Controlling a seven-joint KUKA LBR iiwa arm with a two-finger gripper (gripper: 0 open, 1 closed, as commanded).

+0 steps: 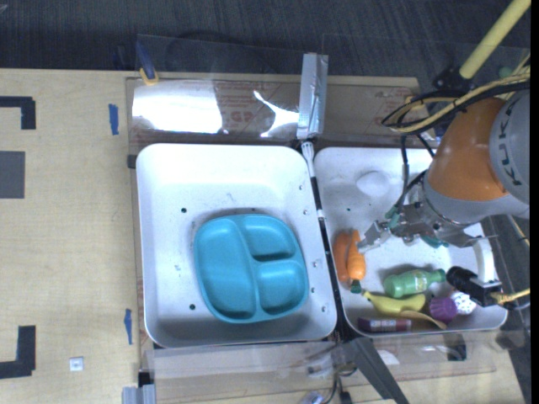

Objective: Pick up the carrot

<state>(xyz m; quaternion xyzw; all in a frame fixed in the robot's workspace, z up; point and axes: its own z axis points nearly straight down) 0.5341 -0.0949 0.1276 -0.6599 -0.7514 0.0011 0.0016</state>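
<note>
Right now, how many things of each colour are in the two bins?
Blue: 1, the divided plate
Orange: 1, the carrot
Green: 1, the bottle-shaped toy
Yellow: 1, the banana
Purple: 1, the purple toy
Dark red: 1, the thin stick
Total: 6
A small pale bit beside the purple toy is too unclear to count.

The orange carrot (349,257) lies lengthwise in the right bin (337,183), against its left wall.

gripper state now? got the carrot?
Gripper: open or closed cannot be told; nothing visibly held. It is beside the carrot, which lies in the view's right bin.
</note>
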